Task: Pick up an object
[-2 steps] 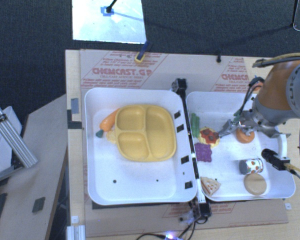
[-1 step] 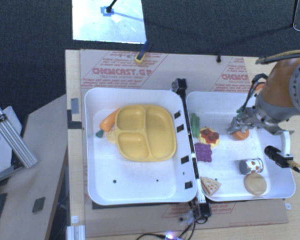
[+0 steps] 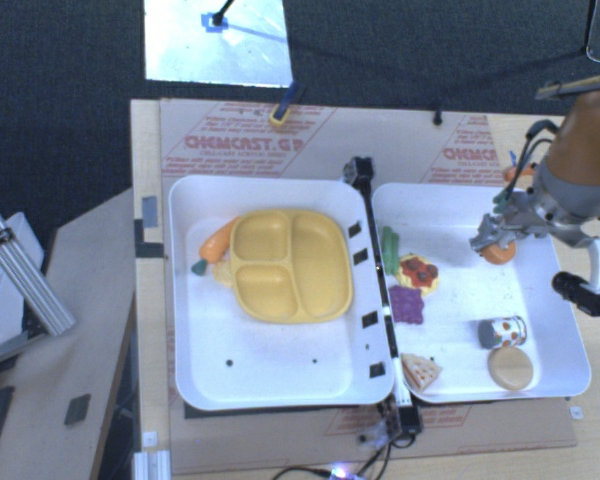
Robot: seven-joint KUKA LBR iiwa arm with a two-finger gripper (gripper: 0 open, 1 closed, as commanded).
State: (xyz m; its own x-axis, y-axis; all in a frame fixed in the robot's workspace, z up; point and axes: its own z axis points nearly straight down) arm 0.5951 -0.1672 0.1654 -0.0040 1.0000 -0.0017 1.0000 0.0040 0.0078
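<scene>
End effector (image 3: 492,236) low in right bin (image 3: 450,203), directly over orange item (image 3: 498,253). Grip state: cannot tell, item partly hidden beneath. Step judged: grasp attempt. Next: confirm hold, then lift straight up.

One fixed camera looks down from above the surface (image 3: 230,128) at a slant — far enough back to take in both white bins whole, the left bin (image 3: 195,298) and the right bin (image 3: 560,298) side by side. Dark floor shows beyond the far edge; the arm (image 3: 585,158) enters from the right.
</scene>
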